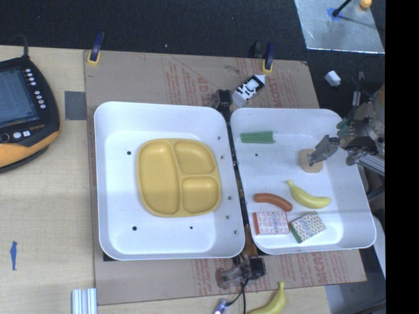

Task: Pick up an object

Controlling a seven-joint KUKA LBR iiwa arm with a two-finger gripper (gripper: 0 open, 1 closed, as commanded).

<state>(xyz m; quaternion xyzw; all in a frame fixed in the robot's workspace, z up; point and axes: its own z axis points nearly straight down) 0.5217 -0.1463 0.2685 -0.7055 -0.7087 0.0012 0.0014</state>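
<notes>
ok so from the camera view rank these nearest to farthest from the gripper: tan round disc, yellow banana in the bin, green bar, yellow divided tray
1. tan round disc, right bin, right at the gripper
2. yellow banana in the bin, below it
3. green rectangular bar, right bin's upper left
4. yellow divided plastic tray, left bin

The wooden bench (pixel 46 227) bears a cardboard sheet (pixel 163 77) held by clamps (pixel 95 48). On the sheet sit two white bins side by side, left (pixel 108 175) and right (pixel 353 241). A pendant (pixel 23 113) rests at the bench's left edge. A banana (pixel 272 301) lies below the bins.
</notes>
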